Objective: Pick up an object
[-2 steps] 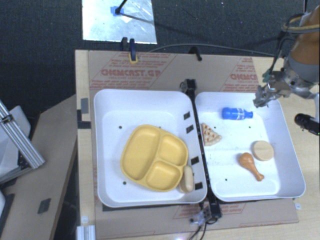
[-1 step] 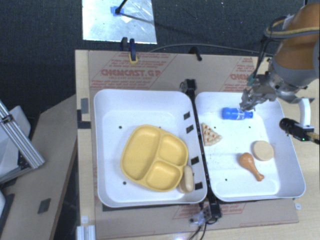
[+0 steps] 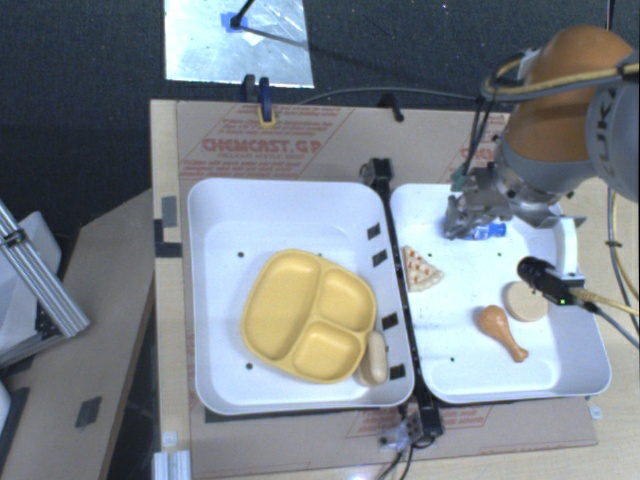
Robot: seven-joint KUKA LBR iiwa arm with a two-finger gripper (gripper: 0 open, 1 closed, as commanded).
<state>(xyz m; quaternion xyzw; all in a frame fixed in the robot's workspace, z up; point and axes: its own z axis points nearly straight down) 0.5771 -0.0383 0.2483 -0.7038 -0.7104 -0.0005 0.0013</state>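
The yellow three-compartment plastic tray [image 3: 308,314] sits in the left white bin [image 3: 225,218], a pale bread roll [image 3: 374,358] against its right edge. Right of the tray lie a pizza slice [image 3: 419,268] and a brown drumstick [image 3: 498,330], bone end pointing lower-right. The gripper [image 3: 470,218] hovers above a blue object [image 3: 489,231]; its grip cannot be told.

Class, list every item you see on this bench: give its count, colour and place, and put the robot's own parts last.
Bins: two, white, side by side.
Divided tray: one, yellow, left bin.
Bread roll: one, tan, left bin, against the tray's right corner.
Pizza slice: one, orange-tan, right bin, left side.
Drumstick: one, brown, right bin.
Round disc: one, cream, right bin.
Blue item: one, right bin, by the gripper.
Gripper: one, grey, over the right bin's back.
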